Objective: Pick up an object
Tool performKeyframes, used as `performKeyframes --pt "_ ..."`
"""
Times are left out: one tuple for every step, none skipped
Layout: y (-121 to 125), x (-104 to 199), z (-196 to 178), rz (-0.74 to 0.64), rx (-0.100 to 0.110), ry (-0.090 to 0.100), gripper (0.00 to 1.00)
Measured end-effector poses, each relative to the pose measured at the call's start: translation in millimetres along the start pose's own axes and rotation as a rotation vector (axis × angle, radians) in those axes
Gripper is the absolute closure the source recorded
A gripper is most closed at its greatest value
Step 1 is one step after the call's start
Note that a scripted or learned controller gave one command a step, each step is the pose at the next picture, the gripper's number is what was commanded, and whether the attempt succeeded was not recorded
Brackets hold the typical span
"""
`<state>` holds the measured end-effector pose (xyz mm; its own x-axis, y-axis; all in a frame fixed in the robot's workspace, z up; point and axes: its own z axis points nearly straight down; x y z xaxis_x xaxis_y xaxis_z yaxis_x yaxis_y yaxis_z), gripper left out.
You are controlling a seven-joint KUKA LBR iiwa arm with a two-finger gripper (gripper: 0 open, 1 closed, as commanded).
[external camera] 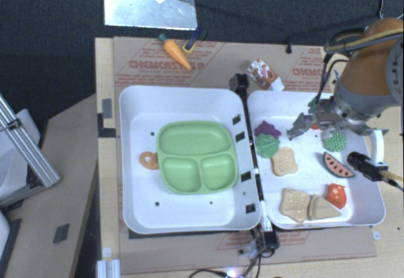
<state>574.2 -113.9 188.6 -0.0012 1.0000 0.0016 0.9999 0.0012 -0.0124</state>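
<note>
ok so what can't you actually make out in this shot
- Gripper, camera view: small and dark over the right bin; whether it is open or shut, or holds anything, cannot be told.
- Arm: cut off by the frame's right edge.
- Packet behind the bins: label too small to read.
- Green dotted toy: partly hidden by the arm's wrist.

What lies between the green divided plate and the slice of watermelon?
In the camera view, between the green divided plate and the watermelon slice lie the bins' black-clipped shared wall, a green leafy toy and a tan bread slice.
</note>
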Motion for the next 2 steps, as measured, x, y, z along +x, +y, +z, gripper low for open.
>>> performKeyframes --pt "3 0 -7 -0.002 -0.014 -0.002 0.00" --pt "4 -5 36 0.000 -0.010 -0.001 0.00"
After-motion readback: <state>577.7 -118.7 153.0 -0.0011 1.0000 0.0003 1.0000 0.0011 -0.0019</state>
